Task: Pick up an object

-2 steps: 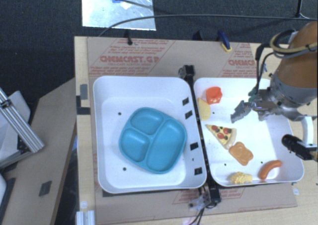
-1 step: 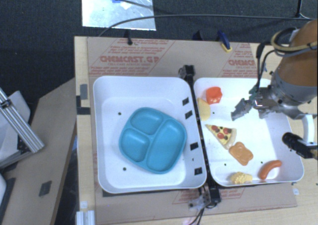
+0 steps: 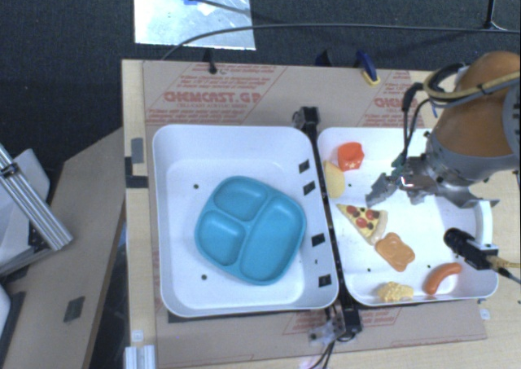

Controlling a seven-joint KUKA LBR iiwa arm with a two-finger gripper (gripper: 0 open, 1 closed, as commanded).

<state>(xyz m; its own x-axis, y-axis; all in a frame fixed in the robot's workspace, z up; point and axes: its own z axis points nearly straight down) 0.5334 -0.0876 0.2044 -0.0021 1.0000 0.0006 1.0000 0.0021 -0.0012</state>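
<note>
My gripper hangs over the middle of the right bin, just above and right of a toy pizza slice. I see nothing held in it. A red-orange toy lies at the bin's far left, with a pale yellow wedge beside it against the left wall. Nearer the front lie an orange-brown bread piece, a sausage and a small yellow lump.
The left bin holds a blue divided plate. The grey arm with its orange band covers the right bin's far right corner. A black part sticks out near the right wall.
</note>
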